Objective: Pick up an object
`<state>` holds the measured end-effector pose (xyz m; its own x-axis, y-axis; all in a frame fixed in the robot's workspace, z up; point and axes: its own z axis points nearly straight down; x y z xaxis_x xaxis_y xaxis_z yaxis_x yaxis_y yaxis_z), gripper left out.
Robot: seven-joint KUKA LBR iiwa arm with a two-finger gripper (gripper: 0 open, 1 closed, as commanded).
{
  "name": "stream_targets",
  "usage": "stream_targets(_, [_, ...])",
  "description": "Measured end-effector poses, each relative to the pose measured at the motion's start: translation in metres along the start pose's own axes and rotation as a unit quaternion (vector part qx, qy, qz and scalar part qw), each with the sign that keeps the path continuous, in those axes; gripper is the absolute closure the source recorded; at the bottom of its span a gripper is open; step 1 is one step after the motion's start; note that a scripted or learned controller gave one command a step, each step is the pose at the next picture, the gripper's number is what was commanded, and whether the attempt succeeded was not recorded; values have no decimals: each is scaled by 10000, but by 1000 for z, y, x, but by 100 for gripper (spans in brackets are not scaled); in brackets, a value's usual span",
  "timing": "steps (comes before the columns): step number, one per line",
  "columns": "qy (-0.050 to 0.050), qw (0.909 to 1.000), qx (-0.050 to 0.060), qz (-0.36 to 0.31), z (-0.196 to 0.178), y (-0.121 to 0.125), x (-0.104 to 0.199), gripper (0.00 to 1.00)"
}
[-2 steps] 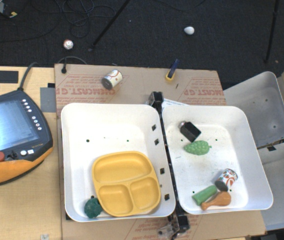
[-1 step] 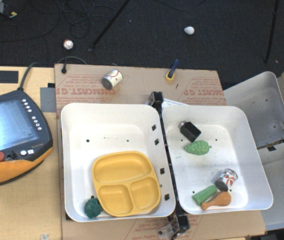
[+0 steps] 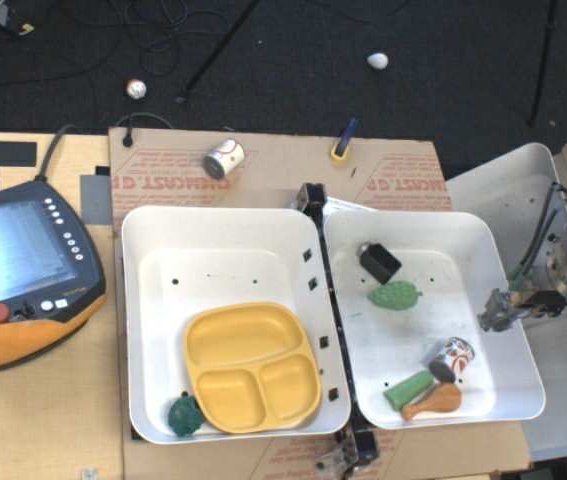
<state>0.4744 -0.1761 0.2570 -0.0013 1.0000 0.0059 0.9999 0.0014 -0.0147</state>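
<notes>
Green block point(image 3: 407, 389) long axis rising toward can point(image 3: 452, 357)

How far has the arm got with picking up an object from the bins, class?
Done: nothing looks picked. The black block, green leafy toy, small can, green stick and orange piece all lie on the right bin floor. In hand: the gripper sits at that bin's right rim, with nothing visibly between its fingers. Left: reach an object, grasp and lift.

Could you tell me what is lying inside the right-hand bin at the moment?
The right bin holds a black block, bumpy green piece, small can, green stick and orange piece.
</notes>
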Motion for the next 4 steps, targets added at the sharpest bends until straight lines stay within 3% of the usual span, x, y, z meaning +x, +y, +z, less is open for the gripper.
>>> stream_targets(1, [-63, 9999, -147, 11, -143, 23, -25, 100])
stream_targets(2, [-47, 9999, -152, -19, -291, 48, 18, 100])
stream_targets(3, [-10, 10000, -6, 26, -167, -1, -3, 100])
stream_targets(4, [-8, 10000, -9, 3, -53, 0, 14, 100])
